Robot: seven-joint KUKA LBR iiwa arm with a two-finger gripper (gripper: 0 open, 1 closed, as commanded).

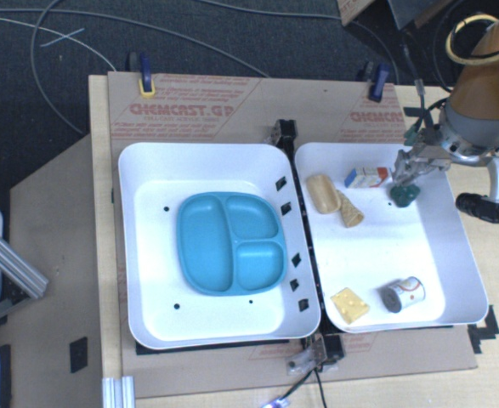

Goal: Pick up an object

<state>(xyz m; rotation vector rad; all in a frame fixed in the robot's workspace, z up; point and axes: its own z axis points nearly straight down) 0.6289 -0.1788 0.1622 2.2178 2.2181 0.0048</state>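
The two-finger gripper (406,175) hangs low over the far right part of the right white bin (453,253), just above a small dark green object (404,195), probably its target. How far it is open, I cannot tell. The blue divided plastic plate (230,242) lies in the left bin.

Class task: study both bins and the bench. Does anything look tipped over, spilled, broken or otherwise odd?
Nothing looks spilled or broken. The blue plate lies flat in the left bin. In the right bin, the small can lies on its side near the cheese wedge. That seems ordinary loose clutter. The end effector hovers over a green object.
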